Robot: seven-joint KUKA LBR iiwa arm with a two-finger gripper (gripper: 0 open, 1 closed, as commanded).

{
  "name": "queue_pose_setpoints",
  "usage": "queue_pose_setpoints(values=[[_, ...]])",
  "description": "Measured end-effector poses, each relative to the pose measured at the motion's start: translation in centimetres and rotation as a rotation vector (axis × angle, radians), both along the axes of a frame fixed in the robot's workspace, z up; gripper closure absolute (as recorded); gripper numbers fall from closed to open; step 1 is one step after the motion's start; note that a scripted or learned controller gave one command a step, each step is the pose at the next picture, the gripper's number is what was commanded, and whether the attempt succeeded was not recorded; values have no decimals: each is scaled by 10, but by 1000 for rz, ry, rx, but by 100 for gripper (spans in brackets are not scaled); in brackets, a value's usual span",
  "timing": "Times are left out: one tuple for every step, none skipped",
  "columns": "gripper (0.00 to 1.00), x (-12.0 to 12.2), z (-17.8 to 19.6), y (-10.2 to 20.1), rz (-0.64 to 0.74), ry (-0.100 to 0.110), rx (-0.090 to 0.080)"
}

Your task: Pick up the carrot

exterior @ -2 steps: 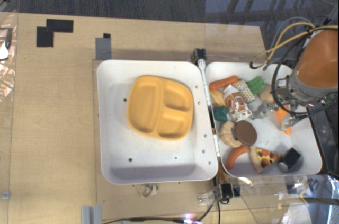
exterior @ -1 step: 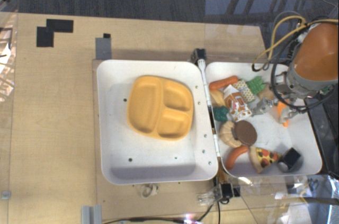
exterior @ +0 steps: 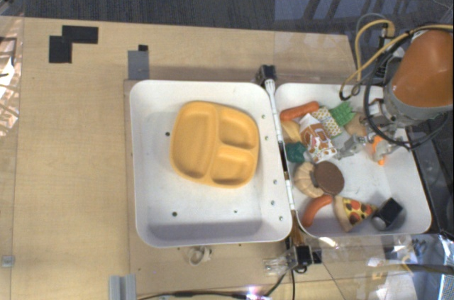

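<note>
Camera view from above: the arm leans in over the right bin, and its gripper sits low among the toy food near the bin's upper right. Whether it is clenched or released I cannot tell; cables and the wrist cover it. A small orange piece just beside it may be the carrot, but it is too small to be sure. Nearby lie a sausage, a green block, a cookie and a pizza slice. The left bin holds a yellow tray.
</note>
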State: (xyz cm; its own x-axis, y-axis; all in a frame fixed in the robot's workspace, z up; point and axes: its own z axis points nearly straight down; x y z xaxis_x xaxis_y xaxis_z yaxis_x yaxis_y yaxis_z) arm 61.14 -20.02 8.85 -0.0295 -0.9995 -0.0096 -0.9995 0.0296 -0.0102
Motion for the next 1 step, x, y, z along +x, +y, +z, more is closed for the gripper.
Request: queue_pose_setpoints(values=[[0, -16, 31, -4, 330, -2, -9]])
